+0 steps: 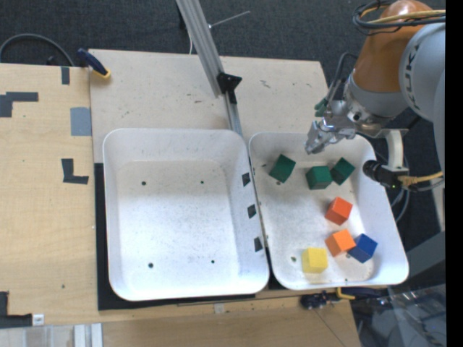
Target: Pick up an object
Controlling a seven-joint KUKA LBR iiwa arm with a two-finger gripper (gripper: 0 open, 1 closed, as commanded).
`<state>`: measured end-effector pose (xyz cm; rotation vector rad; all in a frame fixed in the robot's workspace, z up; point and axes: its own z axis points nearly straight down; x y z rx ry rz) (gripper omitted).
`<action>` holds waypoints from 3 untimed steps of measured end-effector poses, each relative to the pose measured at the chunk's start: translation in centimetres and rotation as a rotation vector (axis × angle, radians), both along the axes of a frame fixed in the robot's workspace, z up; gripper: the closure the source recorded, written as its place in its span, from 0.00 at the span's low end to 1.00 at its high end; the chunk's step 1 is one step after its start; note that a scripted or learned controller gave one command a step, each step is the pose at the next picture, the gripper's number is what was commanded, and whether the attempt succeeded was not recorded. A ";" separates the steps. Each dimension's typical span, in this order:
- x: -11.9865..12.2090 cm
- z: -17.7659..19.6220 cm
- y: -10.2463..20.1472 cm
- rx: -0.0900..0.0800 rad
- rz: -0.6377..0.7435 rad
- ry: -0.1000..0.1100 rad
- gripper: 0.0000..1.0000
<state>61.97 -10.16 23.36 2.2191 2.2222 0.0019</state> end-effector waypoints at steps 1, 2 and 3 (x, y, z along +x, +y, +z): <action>-2.8 0.1 5.5 0.001 0.004 0.003 1.00; -5.2 0.9 10.5 0.002 0.005 0.004 1.00; -6.5 1.2 16.0 0.002 0.007 0.004 1.00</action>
